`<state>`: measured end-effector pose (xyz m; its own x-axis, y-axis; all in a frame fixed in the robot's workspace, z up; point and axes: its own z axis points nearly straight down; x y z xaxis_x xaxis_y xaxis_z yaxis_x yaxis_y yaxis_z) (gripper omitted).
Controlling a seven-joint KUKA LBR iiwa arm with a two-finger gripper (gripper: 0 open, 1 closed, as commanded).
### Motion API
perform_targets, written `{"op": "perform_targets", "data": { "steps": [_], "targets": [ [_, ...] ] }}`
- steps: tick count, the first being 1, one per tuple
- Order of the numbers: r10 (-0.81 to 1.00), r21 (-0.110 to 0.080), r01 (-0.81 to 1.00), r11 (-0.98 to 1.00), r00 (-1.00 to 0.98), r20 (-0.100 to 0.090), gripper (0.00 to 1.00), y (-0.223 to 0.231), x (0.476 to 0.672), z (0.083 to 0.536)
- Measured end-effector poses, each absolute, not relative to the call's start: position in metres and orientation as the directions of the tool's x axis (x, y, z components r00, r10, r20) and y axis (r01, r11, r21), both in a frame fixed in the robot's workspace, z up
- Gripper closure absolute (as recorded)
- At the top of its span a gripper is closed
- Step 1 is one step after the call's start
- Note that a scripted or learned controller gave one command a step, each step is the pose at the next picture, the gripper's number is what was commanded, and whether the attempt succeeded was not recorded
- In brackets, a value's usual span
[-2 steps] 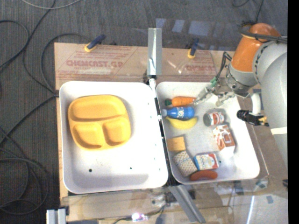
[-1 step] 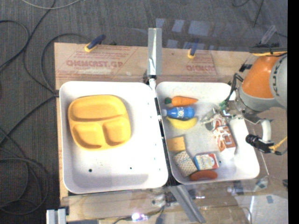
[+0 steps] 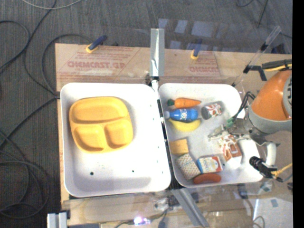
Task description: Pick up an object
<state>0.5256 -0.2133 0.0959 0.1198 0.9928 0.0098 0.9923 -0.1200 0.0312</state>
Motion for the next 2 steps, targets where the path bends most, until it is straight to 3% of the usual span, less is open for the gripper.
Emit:
{"op": "perform_targets", "data": {
  "steps": [1, 2],
  "targets": [
    [0.992, 0.021, 0.992, -0.126, 0.126, 0.007, 1.00, -0.218, 0.523, 0.099],
    [0.992, -0.001, 0.992, -0.123, 0.123, -0.002, 1.00, -0.143, 0.545, 0.247]
  ]
}}
